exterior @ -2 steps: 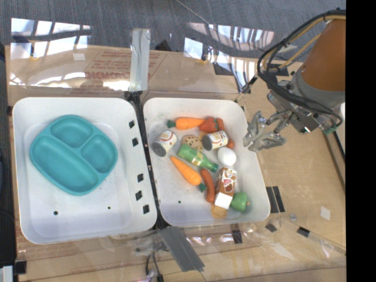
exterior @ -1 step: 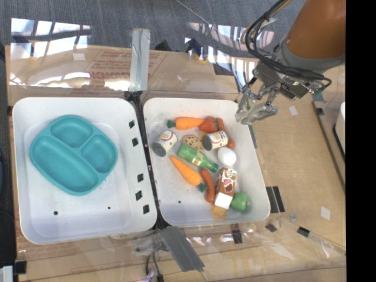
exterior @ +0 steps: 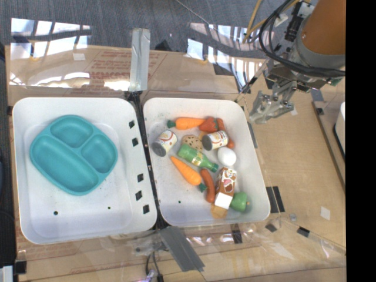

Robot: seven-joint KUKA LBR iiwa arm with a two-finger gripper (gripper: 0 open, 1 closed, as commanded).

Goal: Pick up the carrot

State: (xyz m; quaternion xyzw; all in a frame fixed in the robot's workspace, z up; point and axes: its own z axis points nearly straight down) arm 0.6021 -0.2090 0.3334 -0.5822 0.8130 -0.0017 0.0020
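Two orange carrots lie in the right bin [exterior: 252, 157]. One carrot [exterior: 188, 123] rests flat near the far wall, its tip pointing left. The other carrot [exterior: 187, 170] lies on a slant in the middle, beside a green bottle [exterior: 197, 157]. My gripper [exterior: 271, 106] hangs outside the bin, just beyond its far right corner and well above the bench. It is open, and nothing is between its fingers. The grey arm with its orange band rises behind it at the top right.
The right bin also holds two small cans [exterior: 166, 141] [exterior: 216, 140], a white egg [exterior: 227, 157], a cookie [exterior: 191, 141], a red vegetable [exterior: 211, 124], a sausage [exterior: 208, 190] and a green fruit [exterior: 239, 201]. A teal divided plate [exterior: 73, 153] lies in the left bin [exterior: 23, 216].
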